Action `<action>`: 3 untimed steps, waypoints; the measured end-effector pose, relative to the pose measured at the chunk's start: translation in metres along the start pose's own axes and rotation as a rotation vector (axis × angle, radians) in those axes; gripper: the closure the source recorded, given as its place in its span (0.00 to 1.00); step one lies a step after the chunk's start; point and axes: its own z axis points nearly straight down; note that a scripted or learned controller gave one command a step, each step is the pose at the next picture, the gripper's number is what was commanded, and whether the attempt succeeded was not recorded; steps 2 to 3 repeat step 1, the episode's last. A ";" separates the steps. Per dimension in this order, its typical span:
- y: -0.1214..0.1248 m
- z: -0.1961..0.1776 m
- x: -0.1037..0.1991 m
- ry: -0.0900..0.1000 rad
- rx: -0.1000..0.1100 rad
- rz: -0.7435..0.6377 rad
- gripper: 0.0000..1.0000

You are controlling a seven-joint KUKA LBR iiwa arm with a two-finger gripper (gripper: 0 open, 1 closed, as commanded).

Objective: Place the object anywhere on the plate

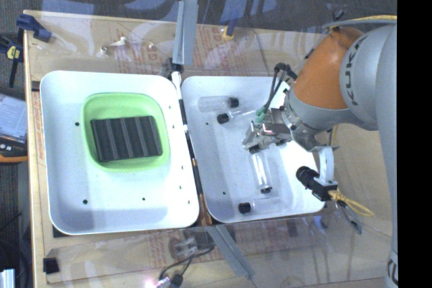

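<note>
A green square plate [124, 105] with a dark ridged insert [127, 138] lies in the left bin [61, 199]. In the right bin [216, 179] a clear tube [260, 173] with a dark end lies lengthwise near the middle. My gripper [258, 135] hangs low over the right bin, just above the tube's upper end. The metal wrist parts hide the spot where gripper and tube meet. A second clear vial [214, 103] with a black cap lies at the bin's upper left.
Small black caps lie loose in the right bin at the upper left [222, 119] and near the front edge [244, 208]. A black fitting on a yellow cable [312, 180] hangs off the arm at the bin's right rim. A metal bar [183, 30] stands behind the bins.
</note>
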 end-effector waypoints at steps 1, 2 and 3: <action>0.000 0.000 0.000 0.000 0.000 0.000 0.00; 0.000 0.000 0.000 0.000 0.000 0.000 0.00; 0.000 0.000 0.000 0.000 0.000 0.000 0.00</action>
